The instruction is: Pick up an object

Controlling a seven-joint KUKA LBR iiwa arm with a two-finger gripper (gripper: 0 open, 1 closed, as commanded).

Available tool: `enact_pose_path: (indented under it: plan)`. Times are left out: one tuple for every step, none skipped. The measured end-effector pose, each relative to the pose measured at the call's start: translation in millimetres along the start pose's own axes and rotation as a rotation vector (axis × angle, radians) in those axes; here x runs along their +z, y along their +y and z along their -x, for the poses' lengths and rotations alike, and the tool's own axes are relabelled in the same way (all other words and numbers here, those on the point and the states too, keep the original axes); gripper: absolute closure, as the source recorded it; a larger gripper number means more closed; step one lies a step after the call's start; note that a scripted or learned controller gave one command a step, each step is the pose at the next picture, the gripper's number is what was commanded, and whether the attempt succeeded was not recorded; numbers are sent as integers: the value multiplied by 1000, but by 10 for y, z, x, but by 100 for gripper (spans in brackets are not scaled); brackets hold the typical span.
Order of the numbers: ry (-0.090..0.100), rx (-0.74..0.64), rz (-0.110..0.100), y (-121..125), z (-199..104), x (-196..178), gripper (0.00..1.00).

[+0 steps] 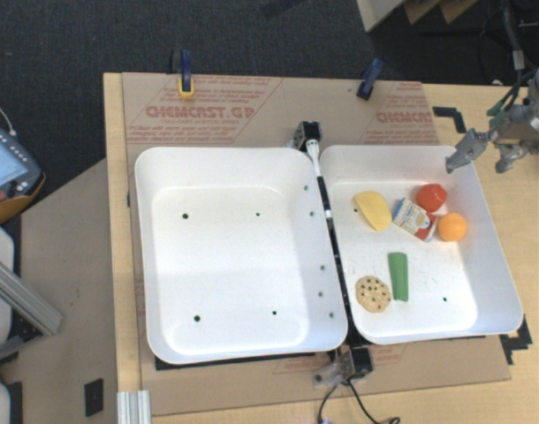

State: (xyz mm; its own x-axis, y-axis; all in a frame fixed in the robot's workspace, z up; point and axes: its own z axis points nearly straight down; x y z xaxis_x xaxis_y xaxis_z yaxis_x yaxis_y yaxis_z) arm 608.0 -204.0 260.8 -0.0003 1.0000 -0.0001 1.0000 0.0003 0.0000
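Fingers [461,155] of the gripper [486,151] stand spread apart at the right edge of the view, metal-grey and angular, with nothing between them; they hang over the far right corner of the right bin [490,281]. That bin is a shallow, smooth white plastic tray with rounded corners, and it holds all the objects. A pale yellow, rounded wedge [372,209] lies near its middle. Just right of it sits a small crumpled carton [412,218], white with red print, touching a red round piece [432,196] behind it and an orange ball [451,227] at its right. Nearer the front lie a flat green bar [398,276] and, beside it, a round speckled cookie [373,293]. The left bin [155,237] matches in shape and gloss. Both rest on a brown cardboard sheet [252,100] covering the counter [137,360], held by blue clamps [185,69].
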Motion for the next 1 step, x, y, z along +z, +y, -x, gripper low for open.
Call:
enact_pose_path:
  plan:
    - [-1,-2,-3,-121,-270,1760,0]
